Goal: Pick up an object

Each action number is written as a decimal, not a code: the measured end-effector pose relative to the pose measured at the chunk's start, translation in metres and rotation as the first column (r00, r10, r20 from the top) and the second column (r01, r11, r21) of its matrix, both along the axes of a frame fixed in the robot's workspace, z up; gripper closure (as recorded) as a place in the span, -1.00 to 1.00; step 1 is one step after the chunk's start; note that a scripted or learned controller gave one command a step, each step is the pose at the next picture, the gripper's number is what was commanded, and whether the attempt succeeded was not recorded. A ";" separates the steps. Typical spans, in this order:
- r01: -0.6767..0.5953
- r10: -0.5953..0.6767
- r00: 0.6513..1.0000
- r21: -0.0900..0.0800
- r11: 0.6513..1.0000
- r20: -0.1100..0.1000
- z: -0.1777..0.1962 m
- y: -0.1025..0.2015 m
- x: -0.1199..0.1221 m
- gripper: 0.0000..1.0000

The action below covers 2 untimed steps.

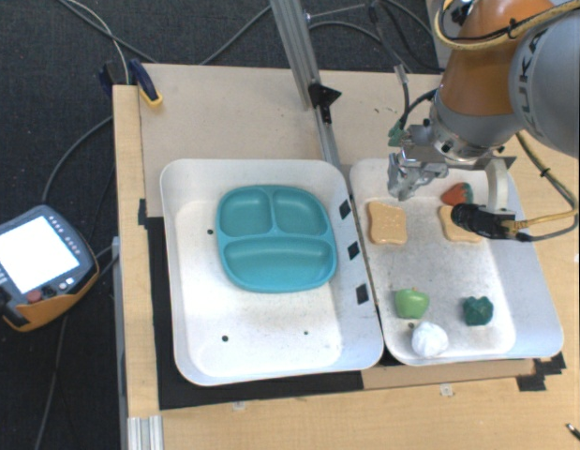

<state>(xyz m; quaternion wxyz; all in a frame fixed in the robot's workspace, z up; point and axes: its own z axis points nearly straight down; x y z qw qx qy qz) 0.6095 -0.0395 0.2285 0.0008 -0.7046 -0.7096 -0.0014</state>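
Observation:
The right bin (528, 293) holds several small objects. A tan bread slice (387, 223) lies near its left wall. A second tan piece (457, 225) lies further right, partly under a black cable. A red-orange item (455, 194) sits behind it. A green apple (411, 302), a dark green piece (477, 310) and a white object (428, 339) lie near the front. My gripper (405, 186) hangs over the bin's back left part, just above and behind the bread slice, with nothing seen between its fingers.
The left bin (191, 279) holds a teal divided plate (275, 236). A metal pole (299, 45) slants up behind the bins. A tablet (37, 261) lies off the bench at the left. Cables run across the dark floor.

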 end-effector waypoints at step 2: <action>-0.001 0.001 1.000 0.000 1.000 0.001 0.006 0.106 -0.008 1.00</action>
